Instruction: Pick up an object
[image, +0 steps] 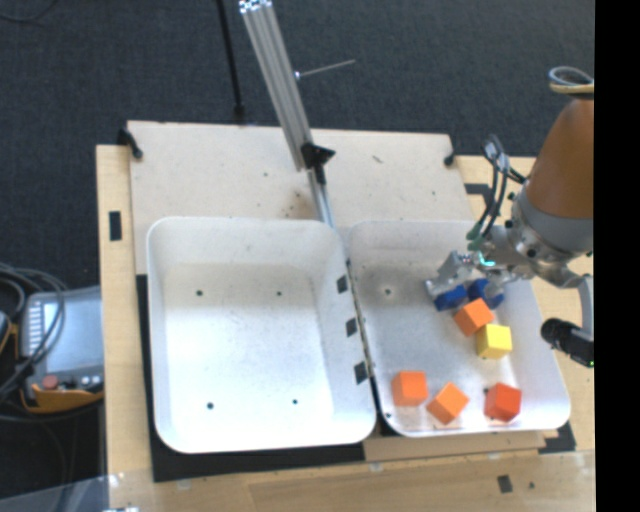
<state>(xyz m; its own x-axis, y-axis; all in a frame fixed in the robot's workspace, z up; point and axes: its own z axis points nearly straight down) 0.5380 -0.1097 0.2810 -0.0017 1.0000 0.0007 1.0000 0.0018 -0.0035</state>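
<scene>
Item: grasp attempt in the right-hand bin (560, 395), approach-and-close step, judged from the arm's low reach over the bin's far half. Pincer (462, 275): lowered at the blue block (450, 295), its pale metal fingers just above and against that block's far side; whether they stand wide or narrow, or have anything between them, cannot be told at this size, so no hold is recorded. Task thing, most likely: the blue block, small, dark blue, matte, lying flat on the bin floor toward the bin's far right quarter, partly covered by the pincer's body; a second blue patch just beside it may be another face or another piece, not resolvable. Neighbouring stock, same bin: an orange cube (474, 316) touching or just beside the blue block on its near side; a yellow cube (493, 341) just beside that; along the near wall an orange cube at near left (409, 387), a tilted orange cube (449, 402), and a red cube (503, 401) toward the near right corner. Left-hand bin (160, 250): white, speckled floor. Next move, as a judgement: the fingers should straddle the blue block alone, close squarely on opposite faces, then lift straight up; the crowding orange cube risks being nudged or caught alongside.
</scene>
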